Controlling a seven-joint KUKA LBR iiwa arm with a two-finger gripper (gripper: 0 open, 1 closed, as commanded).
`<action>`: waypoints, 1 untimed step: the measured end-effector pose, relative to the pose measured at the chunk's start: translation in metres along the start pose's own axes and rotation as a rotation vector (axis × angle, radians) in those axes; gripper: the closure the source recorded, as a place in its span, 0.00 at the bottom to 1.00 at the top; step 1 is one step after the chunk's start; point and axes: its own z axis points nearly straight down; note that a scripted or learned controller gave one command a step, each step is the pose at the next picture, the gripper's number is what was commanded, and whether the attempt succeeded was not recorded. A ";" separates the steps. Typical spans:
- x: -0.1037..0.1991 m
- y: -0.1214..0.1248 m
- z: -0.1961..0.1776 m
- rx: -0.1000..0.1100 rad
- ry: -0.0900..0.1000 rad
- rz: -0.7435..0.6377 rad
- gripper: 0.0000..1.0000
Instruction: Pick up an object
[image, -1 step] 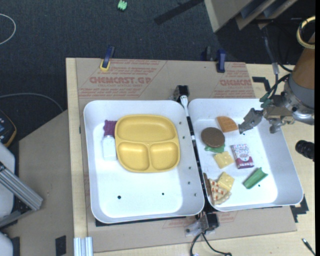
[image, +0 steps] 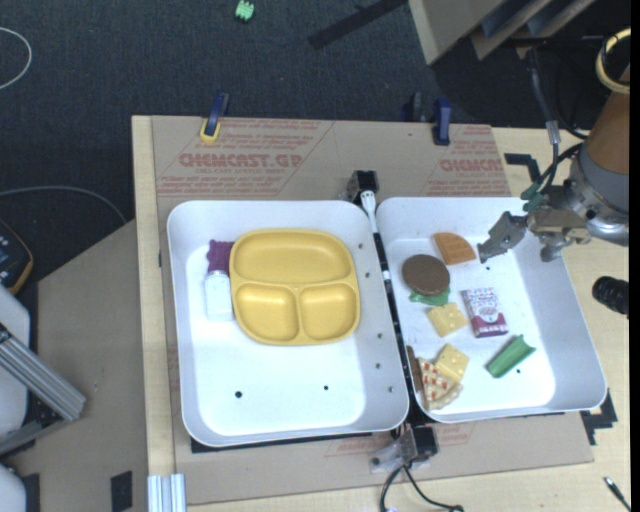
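Approach step: we see the gripper, jaws apart and empty, above the right bin's far edge beside the toast slice; next, descend and close.

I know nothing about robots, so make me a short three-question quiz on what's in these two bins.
1. True or false: the yellow divided plate lies in the left bin.
2. Which item lies nearest the gripper? A) green piece B) orange-brown piece C) pizza slice
3. Fill in: the brown round patty lies in the ___ bin.

Key:
1. True.
2. B.
3. Right; that is the right bin.
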 end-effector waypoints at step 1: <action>0.004 0.004 0.062 0.006 0.001 0.000 0.00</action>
